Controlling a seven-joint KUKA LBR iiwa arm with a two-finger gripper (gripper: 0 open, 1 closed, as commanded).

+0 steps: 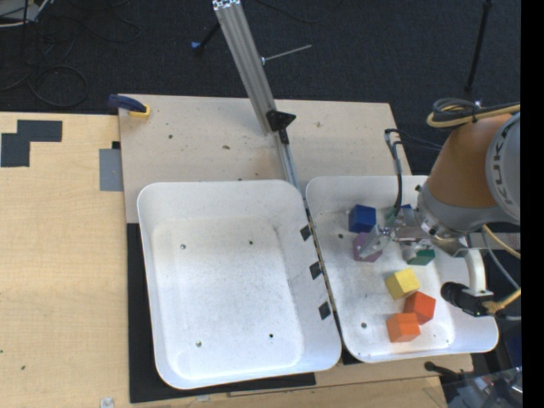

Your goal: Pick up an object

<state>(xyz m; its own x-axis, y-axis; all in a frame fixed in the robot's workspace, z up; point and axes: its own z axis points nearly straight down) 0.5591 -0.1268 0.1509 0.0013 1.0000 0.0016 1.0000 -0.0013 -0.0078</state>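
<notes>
Several small blocks lie in the right bin [476, 340]: a blue cube [362, 218], a purple piece [366, 247], a yellow cube [403, 282], a red cube [423, 306] and an orange cube [402, 326]. A green piece [423, 257] peeks out from under the wrist. My gripper [393, 235] is low inside this bin, just right of the purple piece and below-right of the blue cube. The arm's grey body and orange band [463, 172] hang over the bin's right half and hide part of it.
The left bin [170, 228] sits beside the right one, with black clips [314, 269] along the shared edge. A slanted aluminium rail [251, 66] rises behind the bins. A blue and yellow clamp [129, 104] lies at the board's far left corner.
</notes>
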